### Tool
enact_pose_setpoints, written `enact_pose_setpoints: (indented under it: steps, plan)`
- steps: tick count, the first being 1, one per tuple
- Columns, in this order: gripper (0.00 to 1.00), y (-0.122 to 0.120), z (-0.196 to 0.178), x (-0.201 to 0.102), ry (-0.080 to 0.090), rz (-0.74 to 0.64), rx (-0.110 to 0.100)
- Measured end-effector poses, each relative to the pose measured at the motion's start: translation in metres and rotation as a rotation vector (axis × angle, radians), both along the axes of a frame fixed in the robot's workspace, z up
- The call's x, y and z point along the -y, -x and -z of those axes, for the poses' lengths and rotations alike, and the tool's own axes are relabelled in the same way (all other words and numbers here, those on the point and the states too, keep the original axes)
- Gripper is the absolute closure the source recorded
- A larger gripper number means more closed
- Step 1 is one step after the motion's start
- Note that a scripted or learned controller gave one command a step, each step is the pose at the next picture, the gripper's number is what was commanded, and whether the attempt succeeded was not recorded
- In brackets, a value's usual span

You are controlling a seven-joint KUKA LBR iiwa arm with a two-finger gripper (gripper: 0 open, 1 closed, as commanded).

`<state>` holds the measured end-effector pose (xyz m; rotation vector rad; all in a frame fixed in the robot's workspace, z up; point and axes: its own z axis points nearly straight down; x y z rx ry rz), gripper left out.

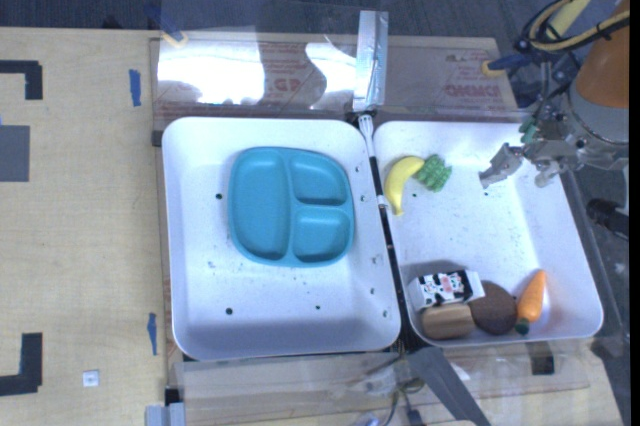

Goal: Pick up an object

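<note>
arm [600, 89]: cut off at right edge | fingers [520, 164]: spread, empty, over right bin [590, 264]

Red print on cardboard strip [330, 74] along desk far edge behind both bins, blurred under glare, unreadable. Small carton [445, 287] in right bin near corner: black-white pattern, no legible text.
</note>
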<state>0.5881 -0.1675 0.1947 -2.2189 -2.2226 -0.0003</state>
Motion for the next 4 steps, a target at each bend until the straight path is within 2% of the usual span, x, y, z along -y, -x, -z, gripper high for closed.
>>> enact_pose_setpoints:
  steps: [1, 2, 3, 4]
  plan:
    - [0.0, 0.072, 0.108, 0.031, 0.002, -0.145, 0.006]
    - [1.0, 0.07, 0.096, 0.032, 0.005, -0.143, 0.013]
    - [0.0, 0.07, 0.096, 0.032, 0.005, -0.143, 0.012]
    - [0.0, 0.1, 0.105, 0.044, -0.012, -0.172, 0.014]
